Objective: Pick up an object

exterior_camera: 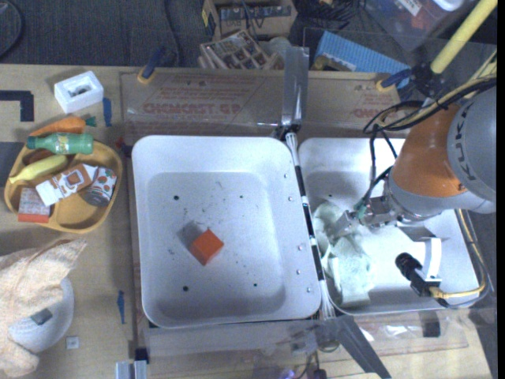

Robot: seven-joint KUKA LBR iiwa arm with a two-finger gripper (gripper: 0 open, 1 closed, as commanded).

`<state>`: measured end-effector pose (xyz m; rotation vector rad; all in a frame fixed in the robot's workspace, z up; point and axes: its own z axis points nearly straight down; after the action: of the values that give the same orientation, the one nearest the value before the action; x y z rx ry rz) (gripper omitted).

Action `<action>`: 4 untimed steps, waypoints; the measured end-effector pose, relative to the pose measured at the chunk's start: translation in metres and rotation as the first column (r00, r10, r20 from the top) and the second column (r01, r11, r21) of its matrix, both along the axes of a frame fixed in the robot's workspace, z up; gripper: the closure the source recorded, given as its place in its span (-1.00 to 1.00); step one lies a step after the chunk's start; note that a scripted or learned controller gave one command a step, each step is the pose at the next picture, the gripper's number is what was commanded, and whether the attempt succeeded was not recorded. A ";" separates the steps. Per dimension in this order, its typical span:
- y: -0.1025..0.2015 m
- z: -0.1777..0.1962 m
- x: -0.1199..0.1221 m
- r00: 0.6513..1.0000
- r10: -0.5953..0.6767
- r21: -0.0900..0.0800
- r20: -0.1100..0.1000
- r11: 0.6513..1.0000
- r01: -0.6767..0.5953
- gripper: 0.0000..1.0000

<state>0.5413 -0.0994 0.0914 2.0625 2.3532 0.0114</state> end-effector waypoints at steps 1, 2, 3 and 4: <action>-0.079 0.019 -0.006 0.992 -0.124 0.001 -0.011 0.992 0.124 -1.00; -0.038 -0.003 0.054 1.000 -0.027 0.001 -0.005 1.000 0.027 -1.00; -0.046 -0.003 0.072 0.996 -0.092 0.001 -0.006 0.996 0.092 -1.00; -0.045 0.008 0.074 0.996 -0.089 0.000 0.000 0.996 0.089 1.00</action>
<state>0.6151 -0.1441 0.0999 2.1656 2.2587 0.0099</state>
